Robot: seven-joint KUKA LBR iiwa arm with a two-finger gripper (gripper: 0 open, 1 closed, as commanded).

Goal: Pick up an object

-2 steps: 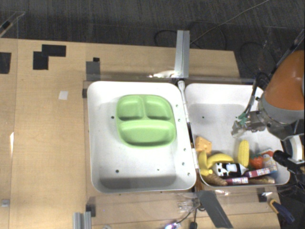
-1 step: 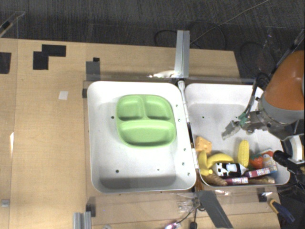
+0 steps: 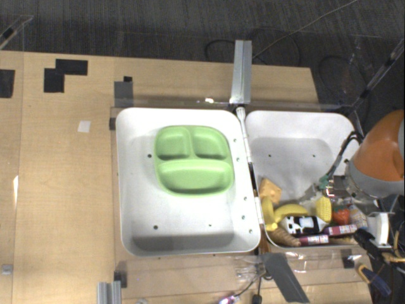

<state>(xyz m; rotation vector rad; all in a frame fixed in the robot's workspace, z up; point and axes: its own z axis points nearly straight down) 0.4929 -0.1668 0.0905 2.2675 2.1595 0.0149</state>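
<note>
Nearest the camera, along the near wall of the right-hand shallow white bin (image 3: 297, 132), a heap of small things: a dark bottle with a red-and-white label (image 3: 319, 238) lying flat, long axis running along that wall, one end toward the bin's near left corner; a black-and-white toy figure (image 3: 296, 224) just behind it; a brown lump (image 3: 286, 237) at the near left corner. Behind these a yellow plastic banana (image 3: 288, 210), curved, long axis roughly left to right, and a tan wedge-shaped piece (image 3: 270, 189) against the bin's left wall. A yellow corn cob (image 3: 324, 208) stands closer to the right, with a small red round object (image 3: 342, 216) just beside it. Far half of this bin bare. Left-hand white bin (image 3: 136, 189) carries a green three-compartment plastic plate (image 3: 192, 158), lying flat, near the middle, toward its far side. Grey arm with orange band (image 3: 383, 151) enters over the right bin's right edge; two-finger gripper (image 3: 338, 192) low by the corn cob and red object. Cannot tell its state; clutter and wrist parts mask the tips, and nothing is plainly held. Judgement: nearest candidates are the corn cob and red object, directly below and slightly nearward of the gripper; the banana lies farther toward the bin's left wall.
</note>
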